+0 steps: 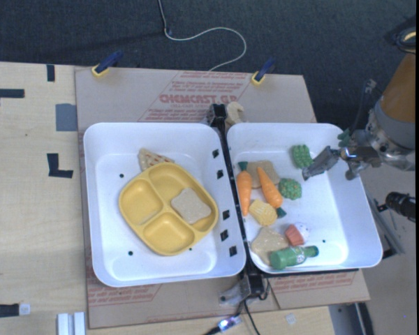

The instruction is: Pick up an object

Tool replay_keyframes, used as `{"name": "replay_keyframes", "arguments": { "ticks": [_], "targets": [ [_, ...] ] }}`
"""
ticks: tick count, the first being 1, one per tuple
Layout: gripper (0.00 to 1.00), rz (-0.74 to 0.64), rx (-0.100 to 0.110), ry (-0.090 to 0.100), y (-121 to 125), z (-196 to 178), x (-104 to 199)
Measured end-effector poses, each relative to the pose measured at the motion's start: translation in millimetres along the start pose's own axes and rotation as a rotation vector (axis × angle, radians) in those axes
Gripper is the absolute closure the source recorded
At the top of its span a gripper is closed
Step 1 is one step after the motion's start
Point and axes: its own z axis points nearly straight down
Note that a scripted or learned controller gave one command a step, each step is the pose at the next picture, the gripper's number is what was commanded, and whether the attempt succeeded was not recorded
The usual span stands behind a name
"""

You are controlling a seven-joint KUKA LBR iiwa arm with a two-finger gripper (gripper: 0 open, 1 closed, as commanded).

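My gripper [334,169] hangs over the right side of the right bin [349,218], open with nothing between its fingers. One dark finger [318,164] points left toward a green broccoli-like piece [300,154]. A second green floret [289,188] lies a little below it. Two orange carrots [244,190] [269,185] rest on a tan slice [266,168] near the bin's left wall. Toward the front lie a yellow piece [262,213], a red and white piece [295,234], a beige piece [265,241] and a green cucumber-like piece [292,257].
The left bin [105,257] holds a yellow divided plate [150,201] with a slice of bread [192,204] on it, and a waffle piece [152,160] behind the plate. A black divider [227,180] runs between the bins. A white cable [209,33] lies behind them.
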Motion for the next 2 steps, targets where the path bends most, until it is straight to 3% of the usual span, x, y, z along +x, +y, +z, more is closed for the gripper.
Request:
{"name": "replay_keyframes", "arguments": {
  "ticks": [2],
  "targets": [
    [0.0, 0.0, 0.004, 0.001, -5, 92, 11]
  ]
}}
